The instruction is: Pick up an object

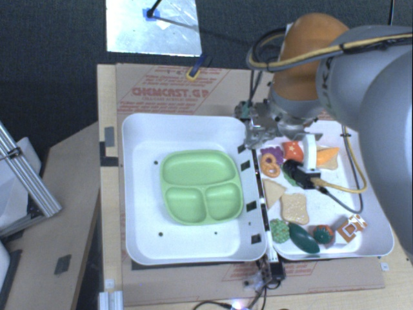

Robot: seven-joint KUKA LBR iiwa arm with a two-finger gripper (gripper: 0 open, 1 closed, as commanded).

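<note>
reaching step, i judge: the claw [257,133] hangs over the right-hand bin's [371,234] far-left corner, open or shut i cannot tell, and next must drop squarely onto the purple toy [272,154] just beside it.

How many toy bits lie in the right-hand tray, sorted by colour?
Purple toy: 1
Orange toys: 3
Red toys: 2
Tan bread slices: 2
Green toys: 2
Total: 10
</note>
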